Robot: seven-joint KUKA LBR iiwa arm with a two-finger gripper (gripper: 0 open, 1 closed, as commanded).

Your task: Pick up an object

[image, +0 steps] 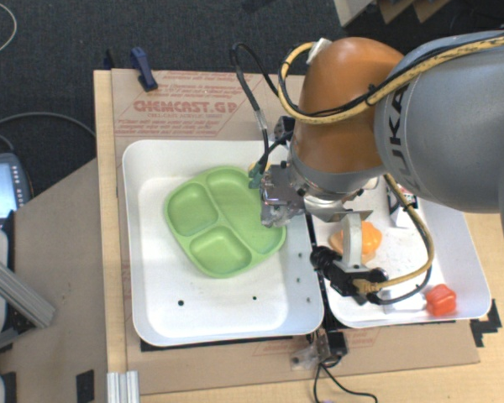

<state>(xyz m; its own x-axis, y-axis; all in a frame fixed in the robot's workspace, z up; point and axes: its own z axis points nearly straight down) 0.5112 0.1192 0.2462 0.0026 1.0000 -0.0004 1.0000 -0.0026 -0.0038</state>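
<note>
A pale green, glossy plastic plate (210, 225) with three rounded compartments lies flat in the left shallow white plastic bin (139, 250), towards its far right side. The claw (273, 215) sits low over the plate's right rim; whether it is released or clenched I cannot tell. In the right white bin (470, 250) lie a soft-looking orange-yellow lump (368, 240), partly hidden, and, near the right corner, a small red-orange block (441, 300). Both bins rest on a brown paper-covered desk (185, 103).
</note>
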